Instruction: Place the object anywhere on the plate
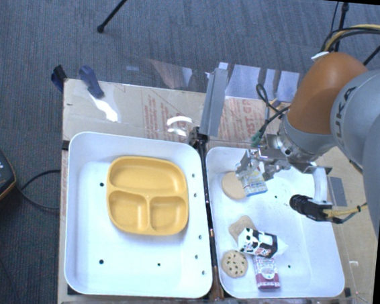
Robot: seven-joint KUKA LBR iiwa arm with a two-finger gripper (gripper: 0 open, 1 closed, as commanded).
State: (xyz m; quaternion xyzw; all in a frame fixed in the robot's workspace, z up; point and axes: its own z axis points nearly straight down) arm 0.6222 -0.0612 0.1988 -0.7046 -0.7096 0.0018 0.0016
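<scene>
A yellow divided plate [148, 194] lies in the left white bin [80, 237], with nothing on it. My gripper [251, 166] hangs over the far left part of the right bin [313, 262]. It is shut on a small blue and white carton [255, 182], which sits tilted between the fingers. The carton's lower end overlaps a round tan biscuit [231, 185] lying on the bin floor. The plate is well to the left of the gripper, across the divider between the bins.
Near the front of the right bin lie a tan wafer [240, 226], a black and white cow-print carton [261, 242], a chocolate chip cookie [234, 263] and a pink packet [267, 275]. A black cylinder with a cable [309, 206] hangs off the arm.
</scene>
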